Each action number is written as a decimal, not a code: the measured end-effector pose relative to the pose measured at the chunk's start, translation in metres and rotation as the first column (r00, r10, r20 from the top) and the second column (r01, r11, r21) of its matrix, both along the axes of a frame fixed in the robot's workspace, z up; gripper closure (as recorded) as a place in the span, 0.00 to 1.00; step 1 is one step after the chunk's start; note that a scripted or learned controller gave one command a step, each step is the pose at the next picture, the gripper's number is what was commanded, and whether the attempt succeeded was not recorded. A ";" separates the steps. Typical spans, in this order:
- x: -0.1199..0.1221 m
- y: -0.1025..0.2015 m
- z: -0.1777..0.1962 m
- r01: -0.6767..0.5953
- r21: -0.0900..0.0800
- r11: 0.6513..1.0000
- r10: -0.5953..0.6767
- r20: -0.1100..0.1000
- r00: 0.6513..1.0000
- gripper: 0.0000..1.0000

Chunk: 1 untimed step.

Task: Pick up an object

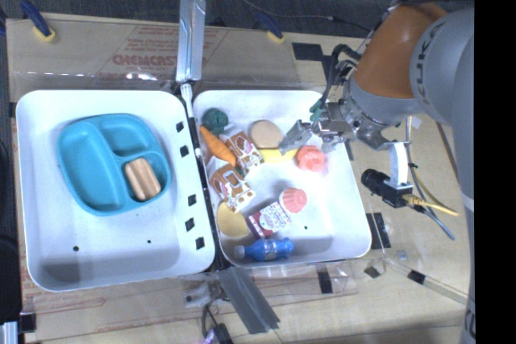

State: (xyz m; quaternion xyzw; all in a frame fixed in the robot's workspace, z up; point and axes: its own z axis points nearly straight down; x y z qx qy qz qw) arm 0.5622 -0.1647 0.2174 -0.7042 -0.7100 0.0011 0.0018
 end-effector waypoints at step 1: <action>0.001 0.001 0.010 -0.006 0.001 1.000 0.006 -0.001 1.000 1.00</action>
